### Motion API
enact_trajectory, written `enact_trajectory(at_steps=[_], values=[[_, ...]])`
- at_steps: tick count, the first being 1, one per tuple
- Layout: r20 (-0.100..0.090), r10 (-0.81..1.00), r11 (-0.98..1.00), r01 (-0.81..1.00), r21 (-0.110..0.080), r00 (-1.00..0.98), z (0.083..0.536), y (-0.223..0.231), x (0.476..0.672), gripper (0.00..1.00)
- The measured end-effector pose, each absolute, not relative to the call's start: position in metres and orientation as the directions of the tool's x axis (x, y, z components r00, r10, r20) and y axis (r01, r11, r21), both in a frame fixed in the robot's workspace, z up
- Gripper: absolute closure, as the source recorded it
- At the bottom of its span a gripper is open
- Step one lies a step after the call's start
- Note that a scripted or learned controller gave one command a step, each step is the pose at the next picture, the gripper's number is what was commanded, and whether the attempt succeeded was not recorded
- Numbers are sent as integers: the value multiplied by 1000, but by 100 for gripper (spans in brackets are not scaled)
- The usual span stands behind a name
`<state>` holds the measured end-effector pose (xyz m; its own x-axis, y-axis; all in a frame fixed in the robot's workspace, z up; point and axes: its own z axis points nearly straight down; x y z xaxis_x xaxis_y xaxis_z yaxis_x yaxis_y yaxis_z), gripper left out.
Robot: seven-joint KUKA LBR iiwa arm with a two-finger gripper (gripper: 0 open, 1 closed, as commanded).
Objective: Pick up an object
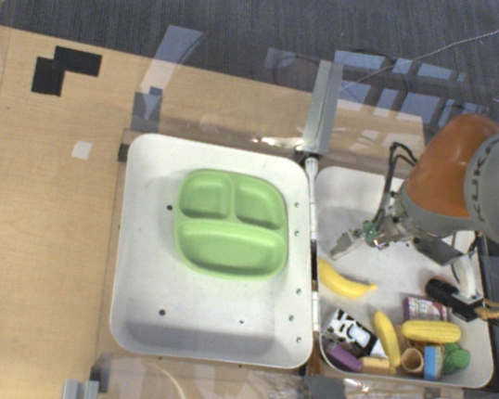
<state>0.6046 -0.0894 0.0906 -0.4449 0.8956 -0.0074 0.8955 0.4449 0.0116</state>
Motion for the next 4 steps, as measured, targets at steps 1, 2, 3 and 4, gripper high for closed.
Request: enact_trajectory(at_steps=[1, 2, 3, 4], values=[[-6, 920, 391, 920, 9, -391, 89, -142, 656, 0], [-11, 909, 416, 909, -6, -416, 89, -110, 668, 0], [-13, 906, 424, 906, 12, -424, 103, -104, 673, 100], [-10, 915, 404, 915, 11, -404, 91, -145, 575, 100]])
